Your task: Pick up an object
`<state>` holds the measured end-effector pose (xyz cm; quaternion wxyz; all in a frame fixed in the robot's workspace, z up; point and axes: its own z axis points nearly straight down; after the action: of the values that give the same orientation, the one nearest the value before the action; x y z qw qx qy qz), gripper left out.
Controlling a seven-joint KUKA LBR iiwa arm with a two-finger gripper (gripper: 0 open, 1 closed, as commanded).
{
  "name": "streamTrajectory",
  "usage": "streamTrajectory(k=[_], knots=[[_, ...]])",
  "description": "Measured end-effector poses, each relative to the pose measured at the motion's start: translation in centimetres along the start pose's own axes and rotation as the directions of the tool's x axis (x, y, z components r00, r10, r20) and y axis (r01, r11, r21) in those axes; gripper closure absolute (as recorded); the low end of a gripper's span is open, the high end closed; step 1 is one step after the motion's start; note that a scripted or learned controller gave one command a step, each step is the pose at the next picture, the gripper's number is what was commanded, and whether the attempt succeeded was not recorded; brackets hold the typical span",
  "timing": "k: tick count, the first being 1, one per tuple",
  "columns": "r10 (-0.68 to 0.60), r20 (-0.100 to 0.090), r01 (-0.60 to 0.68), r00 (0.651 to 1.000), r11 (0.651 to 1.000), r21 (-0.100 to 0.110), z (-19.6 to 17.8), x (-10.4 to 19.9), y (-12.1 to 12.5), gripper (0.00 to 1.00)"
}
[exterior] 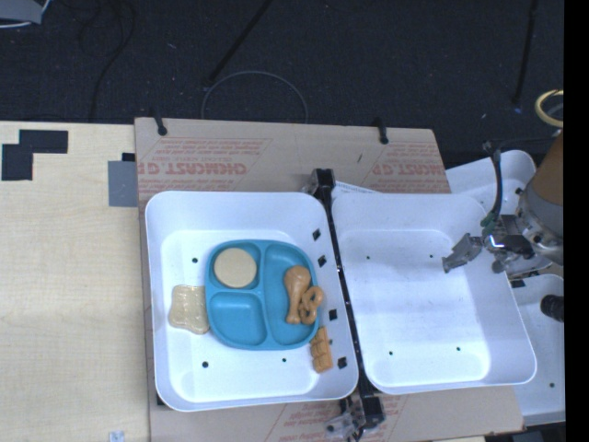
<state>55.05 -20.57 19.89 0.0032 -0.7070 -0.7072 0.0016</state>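
Two shallow white bins side by side: left bin (pixel 166 247), right bin (pixel 414 376). Black divider strip (pixel 336 274) between them. Bins sit on cardboard sheet (pixel 276 159) with red printed lettering. Light wooden bench surface (pixel 64 293) to left, carrying black angular marks (pixel 32 150) and grey square (pixel 121 182). Dark floor behind, with looped cable (pixel 253 95) lying on it.
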Motion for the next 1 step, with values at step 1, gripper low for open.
streamTrajectory(k=[1], knots=[[0.001, 0.0, -0.001, 1.0, 1.0, 0.0, 6.26, -0.33, -0.31, 0.0]])
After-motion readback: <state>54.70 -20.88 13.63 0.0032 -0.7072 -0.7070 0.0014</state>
